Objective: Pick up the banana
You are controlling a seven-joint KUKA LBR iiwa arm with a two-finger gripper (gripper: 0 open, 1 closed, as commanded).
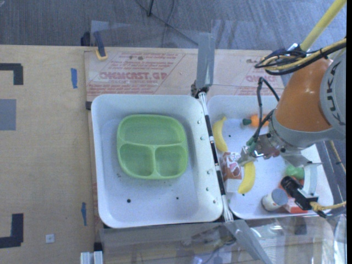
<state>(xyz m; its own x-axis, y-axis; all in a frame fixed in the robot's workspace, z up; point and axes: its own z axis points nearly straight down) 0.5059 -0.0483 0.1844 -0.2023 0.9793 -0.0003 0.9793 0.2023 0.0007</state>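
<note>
The gripper (248,154) hovers between two curved yellow bananas (247,179), at twelve and six o'clock; none lifted, and its finger spread is impossible to tell.

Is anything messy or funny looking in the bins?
Nothing is spilled or broken. The right bin is crowded, though: two bananas and other small things lie jumbled, while the green divided plate sits alone in the left bin.

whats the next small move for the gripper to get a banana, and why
Probably a short drop toward the near banana. The gripper sits in the right bin just above that banana's upper end, beside a brown packet. A second banana lies further off along the left wall.
</note>
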